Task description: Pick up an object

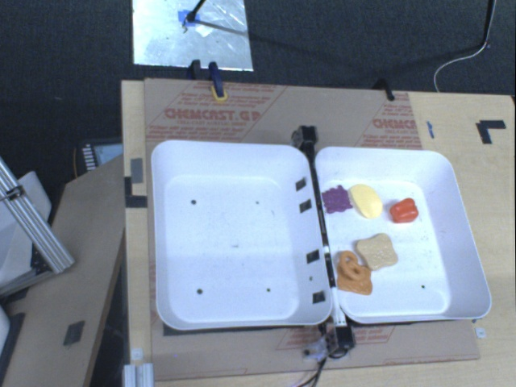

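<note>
The right bin (451,216) holds several small toy foods near its left side. A purple grape-like piece (336,198) lies beside a yellow lemon-shaped piece (366,201). A red-orange pepper (404,210) sits to their right. Lower down, a tan bread slice (376,251) rests next to an orange pretzel (352,272).
The left bin (234,236) stands beside the right one, the two joined by a black clip strip (316,216). Both rest on a cardboard sheet (266,107) on the wooden bench. A silver plate (192,21) lies on the dark floor behind. An aluminium frame (28,216) stands at the left.
</note>
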{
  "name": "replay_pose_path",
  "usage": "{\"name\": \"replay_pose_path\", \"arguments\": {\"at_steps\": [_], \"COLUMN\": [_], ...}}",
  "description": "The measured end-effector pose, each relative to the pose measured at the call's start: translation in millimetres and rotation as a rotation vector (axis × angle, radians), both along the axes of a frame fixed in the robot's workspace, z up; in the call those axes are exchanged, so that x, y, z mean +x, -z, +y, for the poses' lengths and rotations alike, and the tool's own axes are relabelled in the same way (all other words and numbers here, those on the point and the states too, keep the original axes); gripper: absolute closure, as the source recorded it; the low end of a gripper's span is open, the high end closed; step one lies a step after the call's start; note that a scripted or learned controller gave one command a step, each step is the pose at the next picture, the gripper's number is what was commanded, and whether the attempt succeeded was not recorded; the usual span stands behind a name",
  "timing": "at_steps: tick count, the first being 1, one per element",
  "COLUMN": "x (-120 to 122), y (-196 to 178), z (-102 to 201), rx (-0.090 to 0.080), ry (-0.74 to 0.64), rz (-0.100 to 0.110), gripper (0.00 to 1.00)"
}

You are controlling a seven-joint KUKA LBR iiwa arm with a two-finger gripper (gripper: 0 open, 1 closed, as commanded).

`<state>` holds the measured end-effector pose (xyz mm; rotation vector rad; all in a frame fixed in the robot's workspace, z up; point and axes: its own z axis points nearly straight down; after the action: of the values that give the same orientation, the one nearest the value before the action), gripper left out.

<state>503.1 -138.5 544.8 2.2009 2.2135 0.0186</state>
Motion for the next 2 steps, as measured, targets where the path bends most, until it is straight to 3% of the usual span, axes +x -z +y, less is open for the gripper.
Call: {"name": "replay_pose_path", "arguments": {"at_steps": [1,2], "x": [-17,1], "y": [157,2], "z": [94,119], "rx": [0.01,0.006], "ry": [-0.006,-0.001], "rz": [0.036,0.003], "gripper": [1.0,1.0]}}
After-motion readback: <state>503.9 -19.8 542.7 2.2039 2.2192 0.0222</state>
